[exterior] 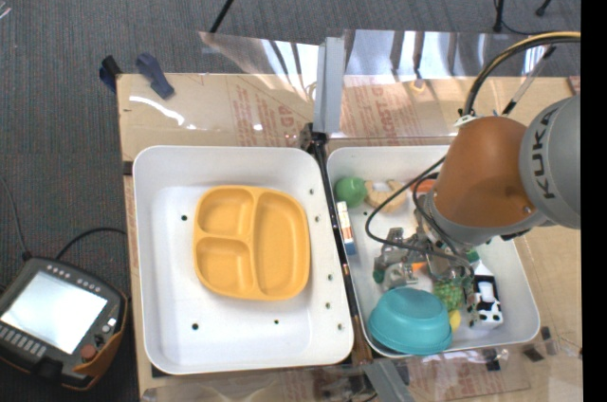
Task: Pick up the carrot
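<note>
While I watched, the pincer (410, 263) hung low in the right bin (526, 296) near the blue bowl (410, 319); I could not tell its state.

Left bin (161, 201) is mostly open floor, only the yellow divided plate (252, 242) sitting mid-bin with bare white all round it. Right bin (527, 296) is crowded: teal bowl (410, 319) at the lower edge, green ball (350, 191) at upper left, cow toy (487, 303) at lower right, small clutter between. The arm (493, 177) covers its centre and upper right.
</note>
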